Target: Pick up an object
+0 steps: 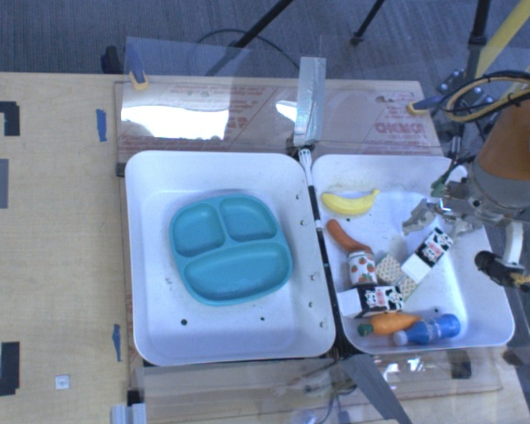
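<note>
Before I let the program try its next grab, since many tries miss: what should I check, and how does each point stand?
1. Hand over the right bin: ok.
2. Nothing seen in its grip: ok.
3. Finger opening: cannot tell.
4. Target free to lift: not ok; the cow-print carton leans on neighbouring items.
5. Banana lies apart, the easier pick: ok.
6. Blue plate in the left bin, out of the way: ok.

Red print on the clear panel (397,124) is too blurred to read.

divided plate (230,247) in left bin (146,237); banana (350,201) in right bin (490,321)
</note>
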Robot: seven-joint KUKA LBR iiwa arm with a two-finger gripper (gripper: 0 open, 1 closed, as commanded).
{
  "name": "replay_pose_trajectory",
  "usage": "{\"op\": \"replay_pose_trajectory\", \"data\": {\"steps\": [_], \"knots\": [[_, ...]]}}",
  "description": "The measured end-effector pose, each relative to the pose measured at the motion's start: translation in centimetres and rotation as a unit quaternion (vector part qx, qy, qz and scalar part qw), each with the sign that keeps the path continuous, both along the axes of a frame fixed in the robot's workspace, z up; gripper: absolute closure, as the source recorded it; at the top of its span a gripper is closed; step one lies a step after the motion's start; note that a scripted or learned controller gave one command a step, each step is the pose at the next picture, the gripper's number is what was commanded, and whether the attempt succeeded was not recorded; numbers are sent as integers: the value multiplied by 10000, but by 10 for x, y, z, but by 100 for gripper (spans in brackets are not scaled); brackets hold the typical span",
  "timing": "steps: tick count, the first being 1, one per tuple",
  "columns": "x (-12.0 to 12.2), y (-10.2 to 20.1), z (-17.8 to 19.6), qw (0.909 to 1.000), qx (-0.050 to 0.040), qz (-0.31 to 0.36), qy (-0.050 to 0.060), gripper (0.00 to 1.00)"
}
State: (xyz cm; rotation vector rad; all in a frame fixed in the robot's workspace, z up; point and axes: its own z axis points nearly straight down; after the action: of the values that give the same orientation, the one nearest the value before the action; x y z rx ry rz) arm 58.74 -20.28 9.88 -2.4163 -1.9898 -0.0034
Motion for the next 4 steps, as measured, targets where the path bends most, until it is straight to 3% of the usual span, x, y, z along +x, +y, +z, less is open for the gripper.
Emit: {"op": "replay_pose_trajectory", "data": {"steps": [1,2,3,4], "knots": [[60,12,-13,9972,-56,748,-42,0],[-31,20,-3,10000,-46,-9,-16,0],[-33,24,77,9963,-53,853,-38,0],[-67,2,-2,9939,-74,1101,-82,0]]}}
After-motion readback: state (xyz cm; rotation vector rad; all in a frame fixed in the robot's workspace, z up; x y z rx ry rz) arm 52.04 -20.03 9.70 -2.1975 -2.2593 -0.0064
